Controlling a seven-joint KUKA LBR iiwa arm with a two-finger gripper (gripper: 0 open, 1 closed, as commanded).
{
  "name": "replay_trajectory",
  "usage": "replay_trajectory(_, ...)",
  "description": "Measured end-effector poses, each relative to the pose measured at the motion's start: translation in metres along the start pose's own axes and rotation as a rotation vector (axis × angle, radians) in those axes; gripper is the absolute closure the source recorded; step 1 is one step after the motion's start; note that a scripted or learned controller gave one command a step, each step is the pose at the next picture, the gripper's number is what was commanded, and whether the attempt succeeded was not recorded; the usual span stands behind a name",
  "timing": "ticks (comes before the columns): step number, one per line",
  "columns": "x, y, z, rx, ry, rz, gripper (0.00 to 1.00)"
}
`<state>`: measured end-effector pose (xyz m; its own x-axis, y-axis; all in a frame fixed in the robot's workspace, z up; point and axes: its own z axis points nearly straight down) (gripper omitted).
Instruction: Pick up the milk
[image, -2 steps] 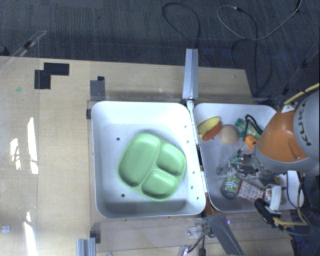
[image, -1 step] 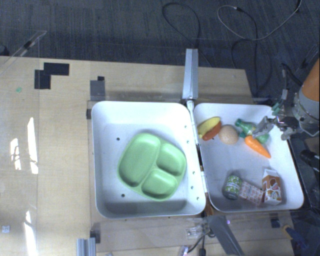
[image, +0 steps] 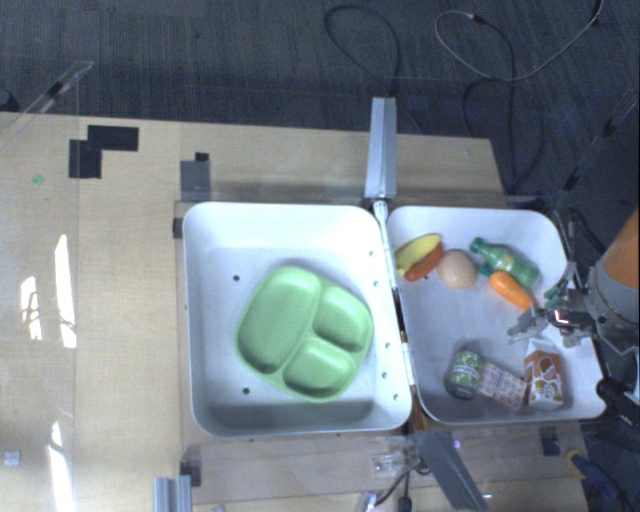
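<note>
Glossy white plastic bins (image: 200, 330); smooth matt green plastic tray (image: 305, 330); pale wood-grain bench (image: 100, 300); milk (image: 544, 380) carton printed, possibly paperboard; brushed metal divider bar (image: 380, 150).

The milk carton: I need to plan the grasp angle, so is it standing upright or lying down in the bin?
Lying down. The milk carton shows its broad printed face to the overhead camera, flat on the right bin's floor.

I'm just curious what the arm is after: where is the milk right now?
The small brown-and-white milk carton lies in the right white bin, near its front right corner, beside a pinkish wrapped packet and just below the pincer.
</note>
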<state>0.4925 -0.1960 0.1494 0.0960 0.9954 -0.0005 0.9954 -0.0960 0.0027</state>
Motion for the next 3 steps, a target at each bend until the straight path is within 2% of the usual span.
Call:
replay_trajectory(1, -0.004, 0.000, 0.060, -0.011, 0.000, -0.037, 0.00)
replay_trajectory(2, 0.006, -0.002, 0.060, -0.013, -0.005, -0.102, 0.00)
replay_trajectory(3, -0.008, 0.000, 0.060, -0.009, 0.001, -0.145, 0.00)
